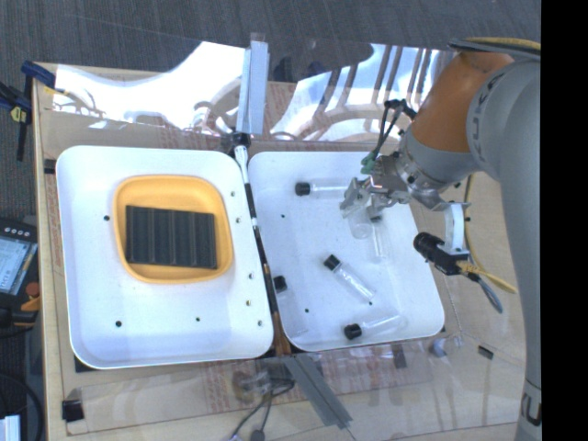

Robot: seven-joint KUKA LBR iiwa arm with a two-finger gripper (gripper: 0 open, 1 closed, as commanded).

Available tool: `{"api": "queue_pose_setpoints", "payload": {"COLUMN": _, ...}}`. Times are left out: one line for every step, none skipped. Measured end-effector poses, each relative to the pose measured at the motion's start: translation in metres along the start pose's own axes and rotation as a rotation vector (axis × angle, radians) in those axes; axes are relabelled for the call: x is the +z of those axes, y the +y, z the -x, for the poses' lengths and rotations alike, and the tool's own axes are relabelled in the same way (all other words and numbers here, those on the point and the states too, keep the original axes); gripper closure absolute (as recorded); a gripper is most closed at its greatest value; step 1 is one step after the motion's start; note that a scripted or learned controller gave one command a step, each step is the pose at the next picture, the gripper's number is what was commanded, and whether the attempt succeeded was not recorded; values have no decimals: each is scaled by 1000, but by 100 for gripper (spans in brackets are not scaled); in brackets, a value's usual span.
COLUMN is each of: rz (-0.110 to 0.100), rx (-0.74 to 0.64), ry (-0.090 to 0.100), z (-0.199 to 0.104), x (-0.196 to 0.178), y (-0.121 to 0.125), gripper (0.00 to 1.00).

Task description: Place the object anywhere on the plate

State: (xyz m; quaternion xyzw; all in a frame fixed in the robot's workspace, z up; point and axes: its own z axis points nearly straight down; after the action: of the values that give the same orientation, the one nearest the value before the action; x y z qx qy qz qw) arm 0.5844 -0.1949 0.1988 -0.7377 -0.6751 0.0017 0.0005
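A yellow plate (165, 189) with a dark ribbed block (173, 237) on it lies in the left bin (83, 292). Three clear tubes with black caps lie in the right bin (303, 228): one at the back (319, 189), one in the middle (349, 278), one by the front wall (375, 323). My gripper (366, 209) hangs low over the back right part of the right bin, just right of the back tube. A faint clear shape (377, 242) lies directly under it; whether it is held is unclear.
A small black piece (279, 284) sits by the left wall of the right bin. A raised divider (255, 237) separates the two bins. Metal brackets and cables line the back of the bench.
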Motion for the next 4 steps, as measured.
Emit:
{"api": "queue_pose_setpoints", "payload": {"rz": 0, "rx": 0, "ry": 0, "z": 0, "x": 0, "y": 0, "gripper": 0}}
{"api": "queue_pose_setpoints", "payload": {"rz": -1, "rx": -241, "ry": 3, "z": 4, "x": -4, "y": -30, "gripper": 0}}
{"api": "queue_pose_setpoints", "payload": {"rz": 1, "rx": -608, "ry": 2, "z": 20, "x": 7, "y": -42, "gripper": 0}}
{"api": "queue_pose_setpoints", "payload": {"rz": 1, "rx": -875, "ry": 2, "z": 23, "x": -9, "y": -85, "gripper": 0}}
